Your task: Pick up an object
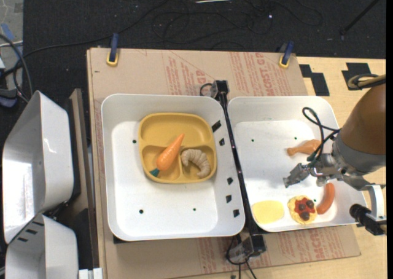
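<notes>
My gripper hangs low over the middle of the right bin, reaching in from the right. It is above bare bin floor, and I see nothing held in it. An orange drumstick-shaped toy lies just beyond it. Toward the front lie a red sausage, a small round tart with red topping and a flat yellow disc. In the left bin a yellow divided plate holds an orange carrot and a pale curled shrimp.
A black divider runs between the two bins. The arm's grey wrist and orange band cover the right bin's right side. White containers stand off the bench at the left. Cables lie on the dark floor behind.
</notes>
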### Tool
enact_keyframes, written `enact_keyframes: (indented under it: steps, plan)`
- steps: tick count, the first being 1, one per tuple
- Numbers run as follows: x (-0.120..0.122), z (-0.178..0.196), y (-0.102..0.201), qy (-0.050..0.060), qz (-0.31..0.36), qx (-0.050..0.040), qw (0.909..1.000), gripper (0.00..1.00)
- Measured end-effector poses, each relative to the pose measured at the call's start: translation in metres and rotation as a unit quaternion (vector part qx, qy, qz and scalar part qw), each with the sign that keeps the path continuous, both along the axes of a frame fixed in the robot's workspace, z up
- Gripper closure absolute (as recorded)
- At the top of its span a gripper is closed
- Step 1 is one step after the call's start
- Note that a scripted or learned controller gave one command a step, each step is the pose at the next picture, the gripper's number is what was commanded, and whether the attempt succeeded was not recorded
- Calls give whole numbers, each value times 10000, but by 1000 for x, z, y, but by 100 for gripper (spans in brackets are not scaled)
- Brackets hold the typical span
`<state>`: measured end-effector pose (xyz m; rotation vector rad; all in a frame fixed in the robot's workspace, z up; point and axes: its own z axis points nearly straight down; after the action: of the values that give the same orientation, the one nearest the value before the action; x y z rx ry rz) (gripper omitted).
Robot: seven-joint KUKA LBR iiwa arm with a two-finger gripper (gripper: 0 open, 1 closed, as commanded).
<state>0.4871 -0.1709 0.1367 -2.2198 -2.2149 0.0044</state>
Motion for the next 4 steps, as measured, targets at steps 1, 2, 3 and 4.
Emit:
enact_keyframes:
  steps: [1, 2, 3, 4]
  plan:
    - [-1, -47, 1, -10, 2, -4, 10000, 0]
    - [0, -35, 1, -30, -6, -8, 10000, 100]
    - [1, 7, 0, -49, 21, -17, 10000, 100]
    - [-4, 61, -9, -56, 17, -23, 10000, 100]
